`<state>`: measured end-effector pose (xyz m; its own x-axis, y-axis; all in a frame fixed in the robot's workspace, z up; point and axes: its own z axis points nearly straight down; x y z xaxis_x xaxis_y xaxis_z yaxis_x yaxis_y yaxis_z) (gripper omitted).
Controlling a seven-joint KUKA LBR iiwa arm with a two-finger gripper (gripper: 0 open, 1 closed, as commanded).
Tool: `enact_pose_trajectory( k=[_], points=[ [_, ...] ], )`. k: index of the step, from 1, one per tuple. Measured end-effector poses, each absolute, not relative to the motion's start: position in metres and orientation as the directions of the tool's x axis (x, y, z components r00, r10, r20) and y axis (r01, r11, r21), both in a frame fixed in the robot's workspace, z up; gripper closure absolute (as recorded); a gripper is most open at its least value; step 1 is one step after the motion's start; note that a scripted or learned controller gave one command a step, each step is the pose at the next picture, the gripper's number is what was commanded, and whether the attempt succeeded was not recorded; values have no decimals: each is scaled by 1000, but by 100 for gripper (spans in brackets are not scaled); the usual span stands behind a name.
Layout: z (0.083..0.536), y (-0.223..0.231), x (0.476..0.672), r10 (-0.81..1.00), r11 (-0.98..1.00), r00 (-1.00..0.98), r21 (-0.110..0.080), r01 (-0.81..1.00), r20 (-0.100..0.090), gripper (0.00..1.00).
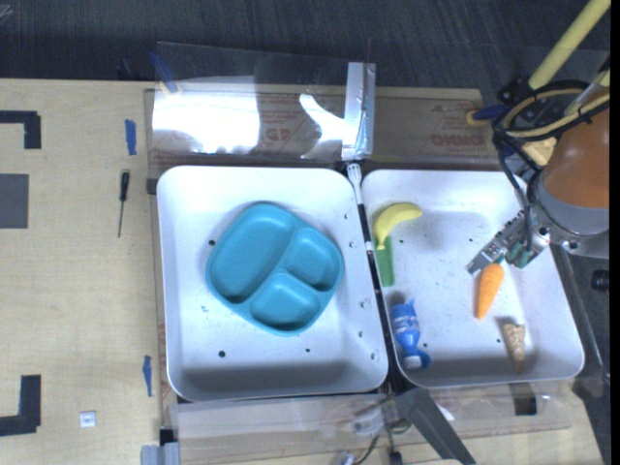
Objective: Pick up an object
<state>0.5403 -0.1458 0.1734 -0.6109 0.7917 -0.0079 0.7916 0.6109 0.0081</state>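
Note:
The right bin (pixel 455 197) holds a yellow banana (pixel 394 218) with a green stick-like piece (pixel 385 263) below it near the left wall. A blue and white bottle (pixel 407 330) lies at the front left. An orange carrot (pixel 488 289) lies toward the right side and a small tan piece (pixel 514 341) sits at the front right. My gripper (pixel 508 251) hangs over the right bin, just above and touching or nearly touching the carrot's top end. Its fingers look spread, with nothing seen between them.
The left bin (pixel 184 347) holds a blue divided plate (pixel 275 266). A clear plastic panel (pixel 252 114) stands behind the bins. The arm's orange band (pixel 586 168) and cables (pixel 542 105) hang over the right bin's far right corner. A screwdriver (pixel 123 200) lies on the bench at left.

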Motion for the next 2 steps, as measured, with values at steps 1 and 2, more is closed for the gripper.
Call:
enact_pose_trajectory(
  k=[1,2],
  points=[
    [173,-146,540,791,611,-611,7,791,-7,0],
    [95,-165,496,950,313,-313,17,950,-17,0]
  ],
)
